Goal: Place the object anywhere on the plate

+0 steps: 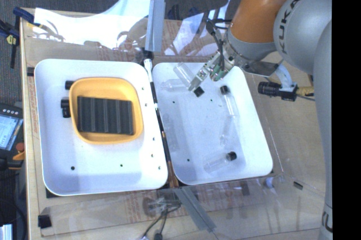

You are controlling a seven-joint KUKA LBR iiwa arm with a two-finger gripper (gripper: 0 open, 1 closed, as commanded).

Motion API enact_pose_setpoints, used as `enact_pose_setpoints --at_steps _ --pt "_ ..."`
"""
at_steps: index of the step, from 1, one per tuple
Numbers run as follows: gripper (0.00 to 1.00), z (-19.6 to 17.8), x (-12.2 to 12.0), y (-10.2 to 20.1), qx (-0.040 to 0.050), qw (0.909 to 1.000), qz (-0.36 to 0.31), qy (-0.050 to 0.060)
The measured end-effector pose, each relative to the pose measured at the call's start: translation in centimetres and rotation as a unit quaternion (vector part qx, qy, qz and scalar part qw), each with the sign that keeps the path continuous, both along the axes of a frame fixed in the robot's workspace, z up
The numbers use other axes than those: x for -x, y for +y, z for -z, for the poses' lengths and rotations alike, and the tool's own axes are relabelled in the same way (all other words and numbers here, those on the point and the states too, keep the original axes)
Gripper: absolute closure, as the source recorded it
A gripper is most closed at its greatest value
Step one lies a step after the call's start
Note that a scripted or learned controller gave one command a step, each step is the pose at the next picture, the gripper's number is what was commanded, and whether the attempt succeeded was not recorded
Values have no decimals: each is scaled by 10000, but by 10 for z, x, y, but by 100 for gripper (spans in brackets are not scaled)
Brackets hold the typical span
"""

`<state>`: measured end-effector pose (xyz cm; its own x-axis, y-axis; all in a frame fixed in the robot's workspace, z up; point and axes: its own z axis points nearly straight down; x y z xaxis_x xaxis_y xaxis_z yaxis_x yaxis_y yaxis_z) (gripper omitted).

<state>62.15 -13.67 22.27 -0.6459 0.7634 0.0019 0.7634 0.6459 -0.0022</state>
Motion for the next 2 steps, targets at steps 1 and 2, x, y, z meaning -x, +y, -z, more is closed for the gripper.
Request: enact_pose_setpoints --at_steps 1,2 --pt "100 22 12 21 -4 9933 -1157 -1" --pt "100 -55 17 50 5 9754 -2204 -25"
